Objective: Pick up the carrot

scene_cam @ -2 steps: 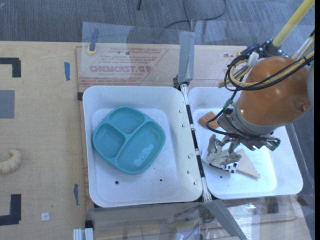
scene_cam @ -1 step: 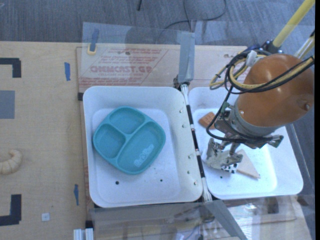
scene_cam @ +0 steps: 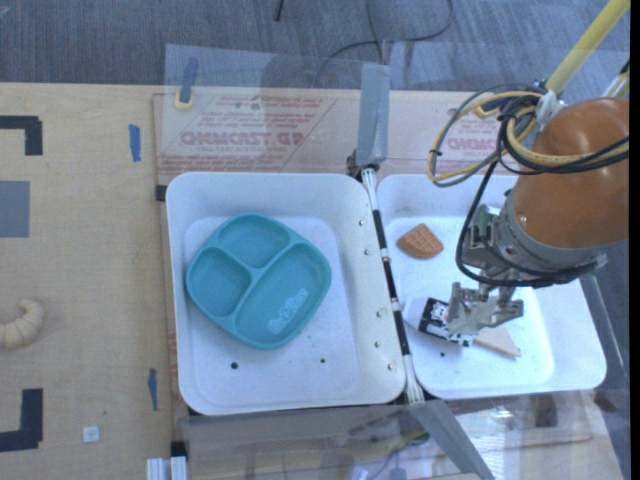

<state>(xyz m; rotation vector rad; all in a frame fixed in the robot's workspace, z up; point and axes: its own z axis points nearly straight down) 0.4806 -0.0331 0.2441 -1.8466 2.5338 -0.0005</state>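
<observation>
From above, the camera view shows two white bins side by side on a wooden bench. The left bin holds a blue plate with three parts. The right bin holds three small things.

The carrot looks like the orange piece near the back left of the right bin. It lies flat on the white floor, with nothing touching it. Closer to the front lie a small black and white thing and a pale wedge.

The arm reaches in from the right, and its big orange band hangs over the right bin. The gripper points down at the front of the bin, just beside the black and white thing and the pale wedge. It is well apart from the carrot. The picture is too small to tell if the jaws are apart or closed, and nothing can be seen held in them.

So the pick-up has not happened yet. The arm seems to be over the wrong spot. Next, it likely needs to move back and left, sit right above the carrot, go down, and close on it.
</observation>
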